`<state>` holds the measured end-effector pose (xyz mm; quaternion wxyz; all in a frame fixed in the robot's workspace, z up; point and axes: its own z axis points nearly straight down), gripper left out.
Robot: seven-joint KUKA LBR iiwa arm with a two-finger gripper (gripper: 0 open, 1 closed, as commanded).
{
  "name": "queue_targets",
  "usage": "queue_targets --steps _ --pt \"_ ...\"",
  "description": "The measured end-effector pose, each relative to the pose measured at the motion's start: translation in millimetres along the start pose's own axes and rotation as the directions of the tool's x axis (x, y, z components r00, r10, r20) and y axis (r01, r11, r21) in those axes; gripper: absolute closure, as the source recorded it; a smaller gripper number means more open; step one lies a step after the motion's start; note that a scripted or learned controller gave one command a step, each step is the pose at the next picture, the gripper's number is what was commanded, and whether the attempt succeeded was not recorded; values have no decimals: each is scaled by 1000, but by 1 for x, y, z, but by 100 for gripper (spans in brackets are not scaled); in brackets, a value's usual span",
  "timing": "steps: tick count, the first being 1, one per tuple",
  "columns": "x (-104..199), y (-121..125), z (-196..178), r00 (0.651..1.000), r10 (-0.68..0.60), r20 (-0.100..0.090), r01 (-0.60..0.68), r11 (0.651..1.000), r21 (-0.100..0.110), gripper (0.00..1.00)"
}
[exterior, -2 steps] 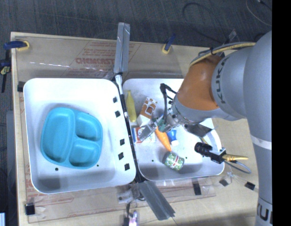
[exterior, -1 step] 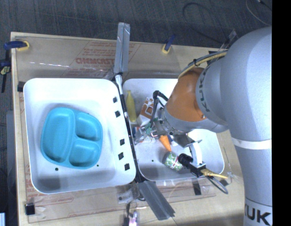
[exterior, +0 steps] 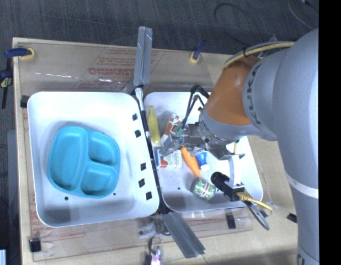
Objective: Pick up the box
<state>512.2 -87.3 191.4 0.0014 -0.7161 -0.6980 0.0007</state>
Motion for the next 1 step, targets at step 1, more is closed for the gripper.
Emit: queue_targets --steps 1 --pt "-8 10 47 978 -208 13 208 978 -30 0"
